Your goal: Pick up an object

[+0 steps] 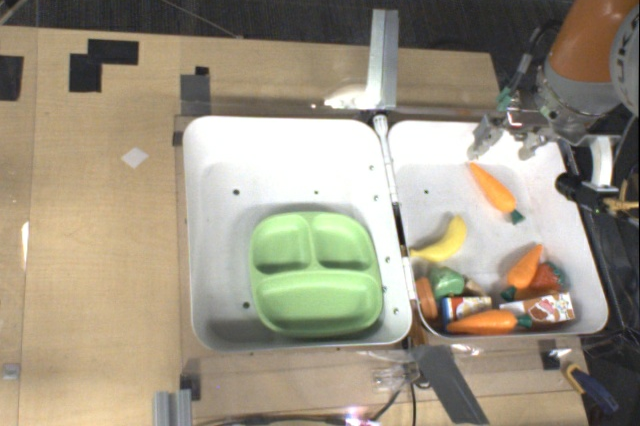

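Claw (508, 140) w/ fingers apart, holding nothing, hangs above carrot (495, 189) in right bin (590, 244).

No legible text; print on small carton (545, 310) too blurred to read.

Arm (600, 24): cut off by right picture edge; only orange band and wrist visible.
Pile at right bin (590, 244) near edge: items overlap; carton (535, 311) label too small to read; item under banana (443, 241) partly hidden, kind unclear.
Dark gear (605, 214) along bin's right side: cropped, blurred, kind unclear.
Tabletop (90, 244): left and near edges cut off.
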### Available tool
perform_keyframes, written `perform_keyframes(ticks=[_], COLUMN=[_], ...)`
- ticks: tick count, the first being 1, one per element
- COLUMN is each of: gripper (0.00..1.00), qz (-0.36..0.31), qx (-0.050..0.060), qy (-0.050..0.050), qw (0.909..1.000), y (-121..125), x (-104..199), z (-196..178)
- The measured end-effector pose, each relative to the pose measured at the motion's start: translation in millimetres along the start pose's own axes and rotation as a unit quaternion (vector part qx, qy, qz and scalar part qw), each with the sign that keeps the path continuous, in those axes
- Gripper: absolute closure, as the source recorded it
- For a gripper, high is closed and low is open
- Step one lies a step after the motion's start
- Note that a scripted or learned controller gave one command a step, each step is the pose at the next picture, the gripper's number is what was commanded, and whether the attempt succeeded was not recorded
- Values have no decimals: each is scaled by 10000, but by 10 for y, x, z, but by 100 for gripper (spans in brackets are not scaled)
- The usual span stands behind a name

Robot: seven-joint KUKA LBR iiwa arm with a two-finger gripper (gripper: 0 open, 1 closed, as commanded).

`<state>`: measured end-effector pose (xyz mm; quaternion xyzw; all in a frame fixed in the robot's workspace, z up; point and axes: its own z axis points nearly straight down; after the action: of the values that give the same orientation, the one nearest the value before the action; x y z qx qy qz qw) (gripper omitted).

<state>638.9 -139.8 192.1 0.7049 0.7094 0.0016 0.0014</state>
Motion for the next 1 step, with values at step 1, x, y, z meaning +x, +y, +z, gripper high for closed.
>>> perform_keyframes(ticks=[1], gripper=[0], qz=[-178], qx=[-16], qy=[-8], qw=[9998], y=[4], x=[-38], z=[984])
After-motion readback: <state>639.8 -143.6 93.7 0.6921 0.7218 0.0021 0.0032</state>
